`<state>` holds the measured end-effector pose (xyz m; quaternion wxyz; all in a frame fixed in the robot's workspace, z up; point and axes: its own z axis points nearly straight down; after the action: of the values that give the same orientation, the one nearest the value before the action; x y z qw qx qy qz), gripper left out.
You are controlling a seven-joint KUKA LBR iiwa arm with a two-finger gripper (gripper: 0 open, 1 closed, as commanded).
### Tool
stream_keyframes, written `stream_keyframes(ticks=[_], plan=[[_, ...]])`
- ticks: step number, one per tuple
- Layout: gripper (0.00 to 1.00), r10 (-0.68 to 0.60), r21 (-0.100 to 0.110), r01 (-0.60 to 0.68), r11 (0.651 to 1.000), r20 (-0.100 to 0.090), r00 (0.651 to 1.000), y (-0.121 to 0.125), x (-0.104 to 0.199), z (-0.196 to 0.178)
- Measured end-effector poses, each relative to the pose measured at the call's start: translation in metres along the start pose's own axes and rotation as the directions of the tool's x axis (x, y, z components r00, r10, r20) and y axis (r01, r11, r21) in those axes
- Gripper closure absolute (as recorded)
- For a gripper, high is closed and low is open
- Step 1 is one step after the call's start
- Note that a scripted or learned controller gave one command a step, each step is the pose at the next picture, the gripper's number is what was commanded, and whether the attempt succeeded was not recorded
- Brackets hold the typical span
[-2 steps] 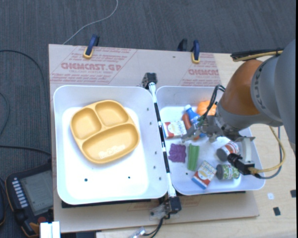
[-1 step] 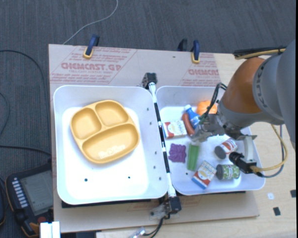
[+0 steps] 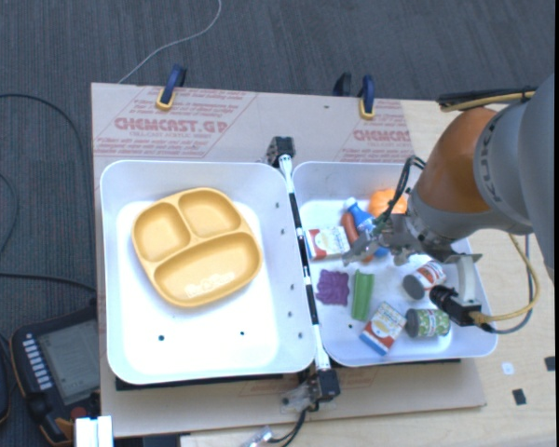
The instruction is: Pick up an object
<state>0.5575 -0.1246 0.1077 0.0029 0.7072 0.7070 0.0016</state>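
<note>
The hand [image 3: 373,247] sits low in the right bin [image 3: 475,343], at the end of the grey arm [image 3: 503,166] that reaches in from the right. Whether it is released or clenched cannot be told from this slanting view, and nothing can be made out in its grasp. Its place above the upper middle of the clutter suggests it is lining up on one of the small things there, most likely the red and white packet [image 3: 329,242] just to its left or the red and blue tube [image 3: 358,220] beside that.

Either would suit the task. The packet is flat, with a white face and a red edge, and lies close to the bin's inner wall. The tube is slim and lies at a slant, red along most of its length.

Further out, an orange ball [image 3: 382,200] shows partly behind the wrist. Below the hand lie a purple piece [image 3: 333,287] and a green block [image 3: 362,295], side by side and near each other. Nearer the front are a small carton [image 3: 383,328], a green can [image 3: 428,322] on its side and a red and white can [image 3: 427,276].

The left bin [image 3: 121,343] holds a yellow divided plate [image 3: 197,246], well apart from the hand. Both bins rest on a board on the worktop [image 3: 503,389], held by clamps [image 3: 173,80] at the back edge, probably to keep them from sliding.
</note>
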Motion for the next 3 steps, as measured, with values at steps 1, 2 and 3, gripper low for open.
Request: stream_keyframes(ticks=[1,2,3], plan=[[1.00,0.000,0.001,0.000,1.000,0.000,1.000,0.0001,0.0002,-0.0095],[0.00,-0.001,0.001,0.001,1.000,0.000,1.000,0.0001,0.0002,-0.0094],[1.00,-0.001,0.000,0.001,1.000,0.000,1.000,0.0004,0.0004,-0.0190]])
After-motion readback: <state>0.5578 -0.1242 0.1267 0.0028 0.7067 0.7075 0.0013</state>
